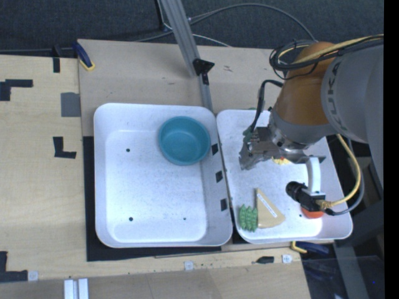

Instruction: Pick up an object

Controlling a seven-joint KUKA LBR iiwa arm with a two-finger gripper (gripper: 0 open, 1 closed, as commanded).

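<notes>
My gripper (250,159) hangs over the middle of the right bin (240,185), fingers pointing down and to the left. Nothing shows between the fingers. A tan wedge-shaped piece (268,209) lies near the right bin's front edge, with a small green ridged object (248,217) just left of it. A small yellow-and-red item (280,161) peeks out beneath the wrist, mostly hidden. A blue bowl (184,140) sits upright at the back right of the left bin (124,185).
The arm's grey body and orange band (305,86) cover the right bin's back half. A black-and-orange fitting (305,198) with cables hangs at the bin's right side. A grey pole (187,36) slants down between the two bins.
</notes>
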